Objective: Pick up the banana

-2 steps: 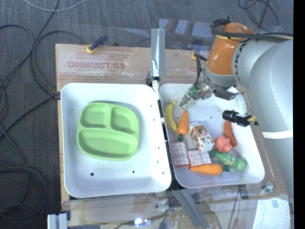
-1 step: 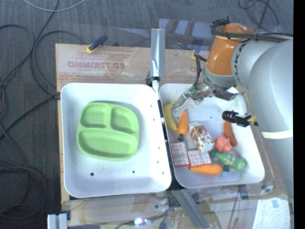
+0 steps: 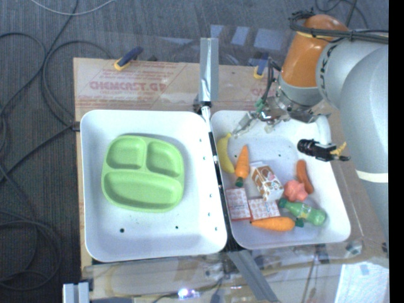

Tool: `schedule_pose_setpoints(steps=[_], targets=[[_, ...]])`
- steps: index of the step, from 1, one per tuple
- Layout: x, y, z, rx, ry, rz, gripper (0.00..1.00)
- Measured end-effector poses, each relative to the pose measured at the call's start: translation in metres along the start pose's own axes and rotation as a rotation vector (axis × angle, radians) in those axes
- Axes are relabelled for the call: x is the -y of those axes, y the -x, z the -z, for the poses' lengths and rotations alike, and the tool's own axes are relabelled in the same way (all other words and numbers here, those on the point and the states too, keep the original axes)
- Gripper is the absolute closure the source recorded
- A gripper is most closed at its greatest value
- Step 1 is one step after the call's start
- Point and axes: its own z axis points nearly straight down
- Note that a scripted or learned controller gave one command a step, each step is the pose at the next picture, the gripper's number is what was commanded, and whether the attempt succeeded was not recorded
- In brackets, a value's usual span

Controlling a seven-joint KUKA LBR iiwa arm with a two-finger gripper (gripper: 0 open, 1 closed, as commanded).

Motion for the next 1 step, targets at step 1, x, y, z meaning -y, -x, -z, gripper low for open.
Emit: schedule_pose_setpoints(steps=[1], targets=[[0.0268,-0.0091,-0.0437,0.003,0.007,0.162,0.00]])
